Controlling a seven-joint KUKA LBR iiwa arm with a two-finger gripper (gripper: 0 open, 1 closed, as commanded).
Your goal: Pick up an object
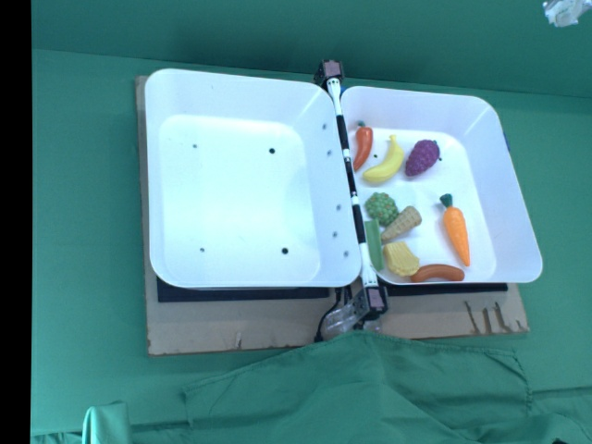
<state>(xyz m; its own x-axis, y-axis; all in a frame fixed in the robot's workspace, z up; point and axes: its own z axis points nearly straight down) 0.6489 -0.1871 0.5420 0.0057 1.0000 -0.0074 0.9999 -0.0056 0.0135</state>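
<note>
Up in the top right corner, the end effector [566, 0] hangs high over the green backdrop, well apart from both bins; it's too small and pale up there to tell how it stands or whether it has anything. Down on the counter [83, 202], two white bins sit side by side on a cardboard sheet [231, 331]. The left bin [166, 100] shows bare floor with a few dark specks. The right bin [490, 128] carries all the toy food. Along its left wall, a small red-orange pepper [363, 144], with a banana [387, 162] just beside it and purple grapes [423, 156] next to that. Lower down, green broccoli [380, 206], a corn cob [401, 223] touching it, a green strip [373, 243] along the divider, a yellow chunk [400, 259] and a sausage [437, 273] near the front wall. A carrot [454, 231] lies apart to the right. Green cloth [370, 387] bunches at the front.
</note>
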